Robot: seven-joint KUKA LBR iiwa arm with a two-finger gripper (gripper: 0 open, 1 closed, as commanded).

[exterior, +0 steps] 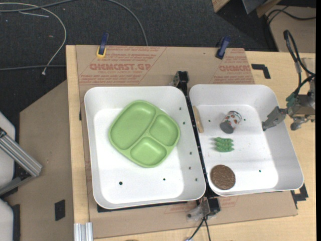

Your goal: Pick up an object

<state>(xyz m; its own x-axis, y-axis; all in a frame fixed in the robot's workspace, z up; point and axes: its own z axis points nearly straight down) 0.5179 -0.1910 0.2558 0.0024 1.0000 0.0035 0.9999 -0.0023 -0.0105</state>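
Note:
The right bin [281,157] holds three small objects: a grey, white and red piece [229,121] near the middle, a small green piece [223,144] below it, and a brown round disc [222,176] at the front left corner. A thin wooden stick [198,119] lies along the bin's left wall. My gripper [284,121] hangs over the right bin's right rim, open, with its two grey fingers [273,118] spread apart and nothing between them. It stands well to the right of all the objects.
The left bin [100,179] holds a light green divided plate [145,133] lying flat in its middle. The bins share a black centre seam [192,134]. Cardboard covers the bench, with blue clamps [103,45] at the back edge. Cables run past the far right.

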